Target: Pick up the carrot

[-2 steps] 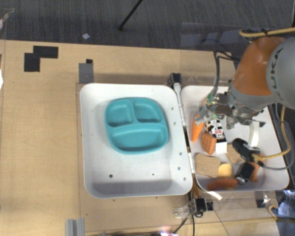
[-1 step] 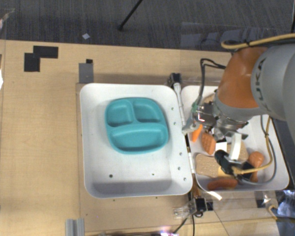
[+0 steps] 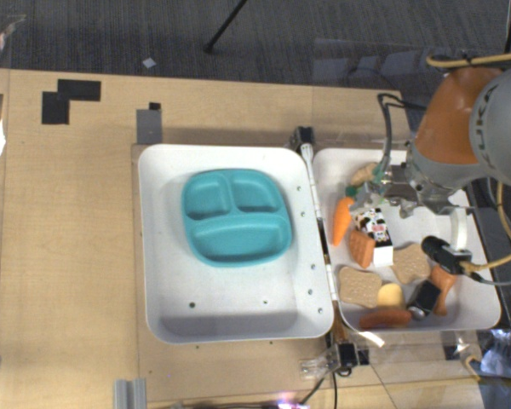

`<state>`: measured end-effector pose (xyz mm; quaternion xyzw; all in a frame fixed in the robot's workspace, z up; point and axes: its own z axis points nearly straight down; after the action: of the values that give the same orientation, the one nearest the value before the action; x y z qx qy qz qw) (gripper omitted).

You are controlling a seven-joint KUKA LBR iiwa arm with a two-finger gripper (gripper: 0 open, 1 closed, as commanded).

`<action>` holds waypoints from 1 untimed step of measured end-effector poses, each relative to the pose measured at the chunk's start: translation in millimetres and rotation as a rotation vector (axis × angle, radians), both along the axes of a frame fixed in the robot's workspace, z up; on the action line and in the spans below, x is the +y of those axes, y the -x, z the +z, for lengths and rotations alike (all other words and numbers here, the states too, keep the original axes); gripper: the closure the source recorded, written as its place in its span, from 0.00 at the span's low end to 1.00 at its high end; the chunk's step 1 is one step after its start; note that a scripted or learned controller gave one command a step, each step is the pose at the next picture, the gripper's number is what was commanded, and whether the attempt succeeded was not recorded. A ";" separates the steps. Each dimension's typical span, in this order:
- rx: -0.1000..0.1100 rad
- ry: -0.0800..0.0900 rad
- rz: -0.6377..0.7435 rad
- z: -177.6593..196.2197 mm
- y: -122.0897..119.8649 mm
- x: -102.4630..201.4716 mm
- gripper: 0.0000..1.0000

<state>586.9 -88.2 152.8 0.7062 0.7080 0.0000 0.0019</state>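
Lighting, as I read it from my station: even, diffuse, bright overhead. Soft shadow along the near inner wall of the left bin (image 3: 230, 322) — mild glare on its white floor. Overall slightly soft; arm (image 3: 468, 126) blurred at frame's right.

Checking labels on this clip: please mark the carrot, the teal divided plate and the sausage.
carrot (image 3: 342, 221), camera view, middle of its orange body.
teal divided plate (image 3: 236, 217), camera view, ridge between compartments.
sausage (image 3: 385, 318), camera view, middle of its length.

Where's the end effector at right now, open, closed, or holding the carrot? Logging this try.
End effector: cannot be told; it sits over the right bin beside the carrot, nothing visibly held.
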 end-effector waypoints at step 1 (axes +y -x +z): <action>-0.002 -0.004 -0.080 33.1 -17.2 43.5 0.00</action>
<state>604.1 -44.6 185.9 0.7339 0.6793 0.0022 0.0013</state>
